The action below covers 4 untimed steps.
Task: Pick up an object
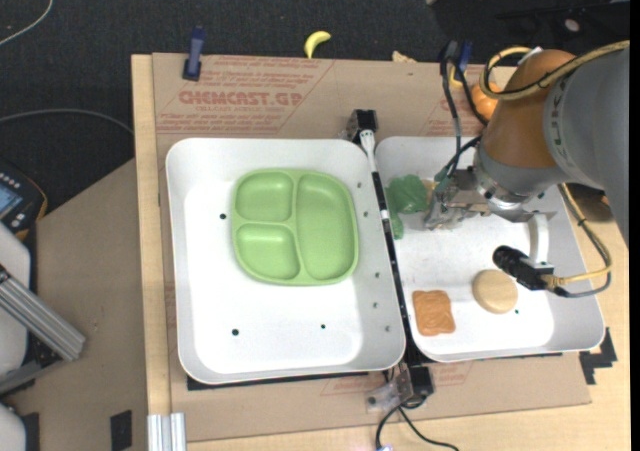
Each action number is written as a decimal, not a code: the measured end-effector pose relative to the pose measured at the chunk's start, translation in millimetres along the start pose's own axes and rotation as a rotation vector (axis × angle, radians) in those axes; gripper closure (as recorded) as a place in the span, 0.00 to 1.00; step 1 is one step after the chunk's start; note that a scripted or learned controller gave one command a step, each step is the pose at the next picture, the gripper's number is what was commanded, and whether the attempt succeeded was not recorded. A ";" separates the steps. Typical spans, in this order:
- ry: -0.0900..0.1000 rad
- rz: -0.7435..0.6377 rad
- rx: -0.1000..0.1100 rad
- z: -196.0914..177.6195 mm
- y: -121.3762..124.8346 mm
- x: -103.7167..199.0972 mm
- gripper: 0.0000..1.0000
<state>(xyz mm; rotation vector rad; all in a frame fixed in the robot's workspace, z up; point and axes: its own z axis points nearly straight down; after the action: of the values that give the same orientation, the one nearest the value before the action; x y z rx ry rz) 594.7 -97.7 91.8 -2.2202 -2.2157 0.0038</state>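
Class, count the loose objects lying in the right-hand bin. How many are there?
3: a green object by the bin's left wall beside the gripper, an orange-brown piece near the front, and a tan round one to its right. The arm may hide others.

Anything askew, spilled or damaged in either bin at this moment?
Nothing stands out. The green divided plate lies flat in the left bin; the orange piece, tan round piece and green item lie apart in the right bin.
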 end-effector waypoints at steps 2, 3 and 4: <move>-0.001 0.003 -0.001 8.1 -12.3 -57.9 1.00; -0.007 0.002 -0.011 5.6 31.0 -130.9 1.00; -0.005 -0.008 0.010 6.0 71.0 -68.1 1.00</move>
<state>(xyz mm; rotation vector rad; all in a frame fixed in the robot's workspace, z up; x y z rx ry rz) 665.5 -165.9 85.3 -2.2092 -2.2222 0.0206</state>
